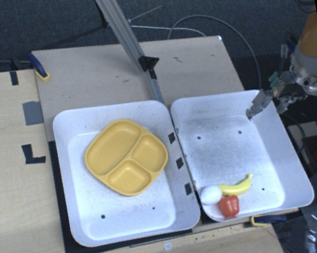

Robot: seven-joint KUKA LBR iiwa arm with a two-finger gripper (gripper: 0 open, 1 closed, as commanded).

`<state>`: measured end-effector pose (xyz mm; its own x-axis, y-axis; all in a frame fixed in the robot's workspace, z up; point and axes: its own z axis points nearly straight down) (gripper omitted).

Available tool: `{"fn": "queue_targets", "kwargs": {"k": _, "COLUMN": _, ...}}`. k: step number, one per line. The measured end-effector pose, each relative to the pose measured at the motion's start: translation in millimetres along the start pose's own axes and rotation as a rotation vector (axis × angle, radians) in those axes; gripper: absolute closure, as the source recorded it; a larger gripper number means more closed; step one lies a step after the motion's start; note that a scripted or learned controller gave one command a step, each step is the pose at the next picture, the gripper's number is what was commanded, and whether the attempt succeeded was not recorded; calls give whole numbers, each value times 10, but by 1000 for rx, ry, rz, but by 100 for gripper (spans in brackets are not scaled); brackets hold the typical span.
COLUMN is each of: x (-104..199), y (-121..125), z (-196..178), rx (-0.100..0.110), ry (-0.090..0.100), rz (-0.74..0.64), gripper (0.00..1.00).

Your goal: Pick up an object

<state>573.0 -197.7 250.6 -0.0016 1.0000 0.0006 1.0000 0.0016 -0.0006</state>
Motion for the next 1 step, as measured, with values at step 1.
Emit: {"fn": "queue_targets", "kwargs": {"k": 1, "x": 0, "y": 0, "z": 0, "rx": 0, "ry": 0, "rz": 0, "gripper": 0}}
